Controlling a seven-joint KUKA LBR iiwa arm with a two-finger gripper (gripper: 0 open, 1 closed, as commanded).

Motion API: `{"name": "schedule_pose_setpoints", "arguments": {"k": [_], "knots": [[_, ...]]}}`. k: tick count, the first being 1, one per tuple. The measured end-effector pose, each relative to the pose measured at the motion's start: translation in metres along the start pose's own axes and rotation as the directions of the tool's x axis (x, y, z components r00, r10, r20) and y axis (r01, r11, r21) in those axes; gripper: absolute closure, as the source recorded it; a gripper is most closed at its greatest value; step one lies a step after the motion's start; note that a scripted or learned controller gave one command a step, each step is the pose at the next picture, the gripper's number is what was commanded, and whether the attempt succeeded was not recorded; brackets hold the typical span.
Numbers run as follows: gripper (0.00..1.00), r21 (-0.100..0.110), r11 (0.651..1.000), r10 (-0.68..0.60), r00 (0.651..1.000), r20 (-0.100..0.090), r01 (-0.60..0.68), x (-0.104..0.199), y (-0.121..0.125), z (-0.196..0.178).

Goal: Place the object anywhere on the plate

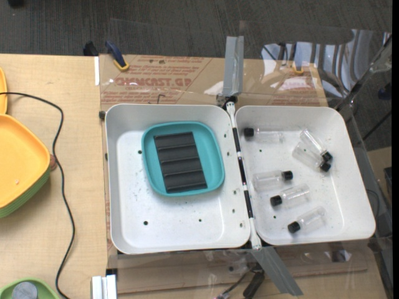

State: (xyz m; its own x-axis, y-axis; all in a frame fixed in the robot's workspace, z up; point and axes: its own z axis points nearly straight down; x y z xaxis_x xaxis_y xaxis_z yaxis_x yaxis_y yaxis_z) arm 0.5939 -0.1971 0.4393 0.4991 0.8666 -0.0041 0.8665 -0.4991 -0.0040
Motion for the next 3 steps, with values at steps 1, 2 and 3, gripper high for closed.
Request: {"name": "schedule_pose_setpoints", "arguments": {"k": [1, 2, 3], "knots": [[0.0, 0.0, 0.995, 0.102, 0.995, 0.0, -0.102, 0.002, 0.034, 0.0], [0.0, 0.0, 0.981, 0.195, 0.981, 0.0, -0.195, 0.018, 0.065, 0.0], [0.0, 0.002, 0.956, 0.293, 0.956, 0.0, -0.293, 0.015, 0.064, 0.0]]}}
